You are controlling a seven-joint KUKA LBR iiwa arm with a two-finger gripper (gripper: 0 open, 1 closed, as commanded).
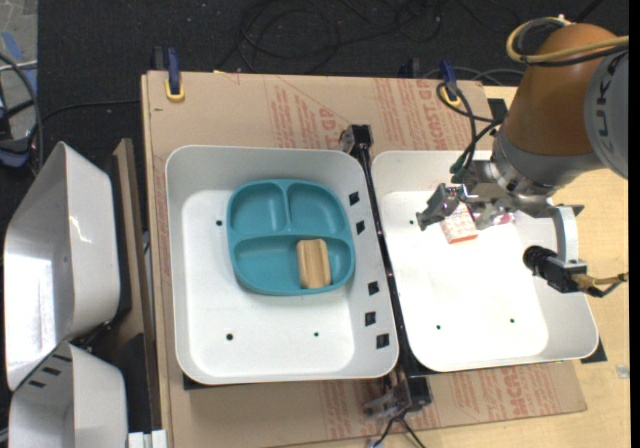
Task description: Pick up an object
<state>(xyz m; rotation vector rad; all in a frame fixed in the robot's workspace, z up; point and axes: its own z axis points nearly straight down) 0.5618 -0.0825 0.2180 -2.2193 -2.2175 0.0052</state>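
The gripper (462, 208) hangs over the right bin (480, 336), just above a small red-and-white object (460, 226) — whether its fingers are open or closed on it I cannot tell. This looks like the grasp step; next, a straight lift would show whether the object comes along — the teal plate (262, 236) and wooden block (313, 263) sit in the left bin (200, 286).

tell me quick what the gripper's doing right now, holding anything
gripper: over the right bin, just above a small red and white object; open or shut, and any hold, cannot be told.
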